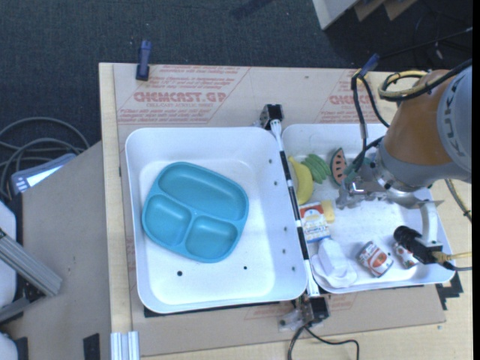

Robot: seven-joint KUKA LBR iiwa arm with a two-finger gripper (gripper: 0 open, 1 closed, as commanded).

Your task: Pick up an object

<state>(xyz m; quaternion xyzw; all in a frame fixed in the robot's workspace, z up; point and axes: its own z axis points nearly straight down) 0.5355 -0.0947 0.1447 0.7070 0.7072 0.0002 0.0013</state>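
My gripper (pixel 347 193) hangs low over the right bin (pixel 315 135), in its middle. It sits just below a watermelon slice toy (pixel 337 164) and to the right of a yellow banana (pixel 301 180). Between those two lies a green leafy toy (pixel 319 167). A small red and white carton (pixel 315 222) lies below and left of the gripper. Nothing shows between the gripper and the bin floor.
A white crumpled cup (pixel 332 263) and a red and white can (pixel 374 257) rest near the right bin's front edge, with a second small can (pixel 405 256) beside them. The left bin (pixel 142 145) holds a blue divided plate (pixel 195 211). The arm covers the right bin's far right side.
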